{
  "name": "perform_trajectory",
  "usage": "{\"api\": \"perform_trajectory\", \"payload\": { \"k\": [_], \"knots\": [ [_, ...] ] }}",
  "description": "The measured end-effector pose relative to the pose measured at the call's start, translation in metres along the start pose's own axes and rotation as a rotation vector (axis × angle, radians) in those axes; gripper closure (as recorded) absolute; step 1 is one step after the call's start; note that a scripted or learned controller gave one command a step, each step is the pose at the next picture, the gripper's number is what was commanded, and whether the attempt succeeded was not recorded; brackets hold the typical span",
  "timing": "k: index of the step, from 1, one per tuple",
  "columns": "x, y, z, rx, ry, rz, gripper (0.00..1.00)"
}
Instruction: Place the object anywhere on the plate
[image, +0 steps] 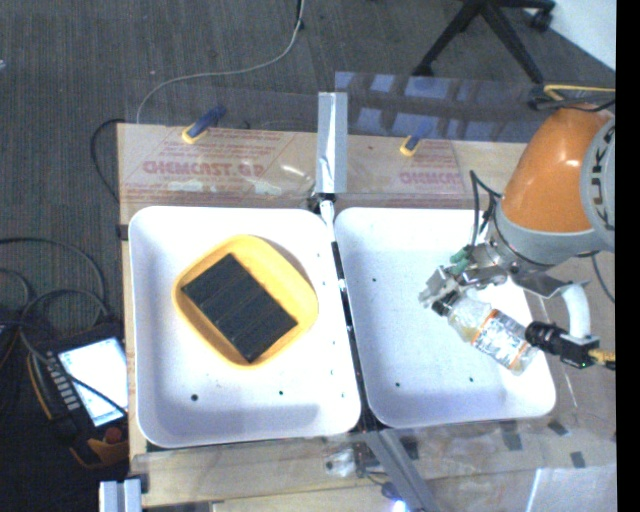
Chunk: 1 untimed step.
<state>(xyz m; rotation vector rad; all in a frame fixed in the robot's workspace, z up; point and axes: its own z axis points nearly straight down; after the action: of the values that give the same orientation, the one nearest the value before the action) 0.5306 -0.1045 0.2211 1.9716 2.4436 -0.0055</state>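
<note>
A small clear plastic bottle (492, 334) with an orange label lies on its side in the right bin (400, 350), near that bin's right wall. My gripper (447, 289) hangs just above the bottle's left end, close to it or touching it. The arm's orange band and grey wrist cover the bin's upper right corner. The yellow plate (302, 283) sits in the middle of the left bin (160, 400). A black ribbed square pad (240, 306) lies on the plate and covers most of it.
A raised divider (343, 300) runs between the two bins. A clear sheet with two clips stands along the back edge (250, 165). A tablet and cables (85, 375) lie on the floor to the left.
</note>
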Motion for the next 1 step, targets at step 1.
{"api": "perform_trajectory", "payload": {
  "k": [1],
  "knots": [
    [0.0005,0.0010,-0.0085,0.000,0.000,-0.002,1.00]
  ]
}}
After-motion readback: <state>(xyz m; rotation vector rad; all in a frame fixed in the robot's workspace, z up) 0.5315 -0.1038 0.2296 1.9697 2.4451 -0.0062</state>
